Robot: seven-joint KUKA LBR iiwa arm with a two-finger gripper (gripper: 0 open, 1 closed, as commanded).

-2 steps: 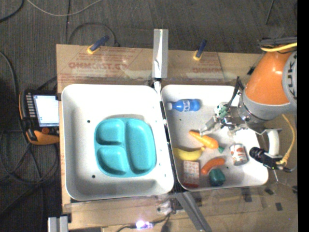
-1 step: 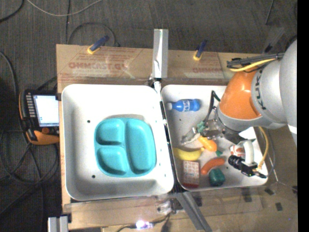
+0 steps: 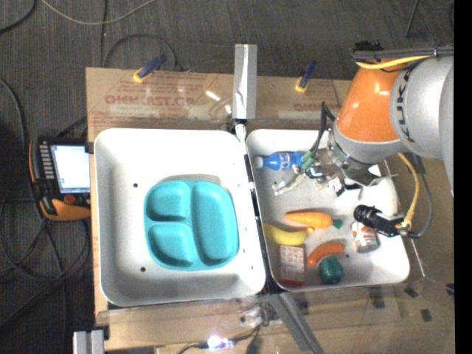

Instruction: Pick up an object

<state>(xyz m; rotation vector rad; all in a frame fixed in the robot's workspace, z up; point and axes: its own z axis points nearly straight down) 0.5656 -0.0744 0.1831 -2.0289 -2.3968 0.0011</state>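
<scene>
At the far left, off the bench, a handheld pendant (image 3: 63, 177) with a lit screen lies on the floor beside the left bin (image 3: 118, 271); that bin holds a turquoise divided tray (image 3: 193, 223), lying flat near its middle with three compartments showing. A metal post (image 3: 245, 80) stands at the back edge of the bench, above the seam where the two bins meet.

In the right bin (image 3: 394, 268), going rightward: a plastic bottle (image 3: 284, 160) with a blue cap lies on its side at the back left corner; a yellow banana (image 3: 285, 234) rests near the left wall, with a small red-and-white packet (image 3: 291, 262) just in front of it; an orange carrot (image 3: 310, 218) lies across the middle, just behind the banana; a second orange piece (image 3: 325, 253) sits nearer the front, touching a dark green object (image 3: 331, 271); a small red-and-white can (image 3: 363, 237) stands toward the right wall.

My pincer (image 3: 324, 174) hangs over the back of the right bin, just right of the bottle and behind the carrot; my wrist covers the tips, so I cannot tell how wide it stands, and I see nothing between its tips. My arm (image 3: 398, 109), orange band uppermost, comes in from the right.
</scene>
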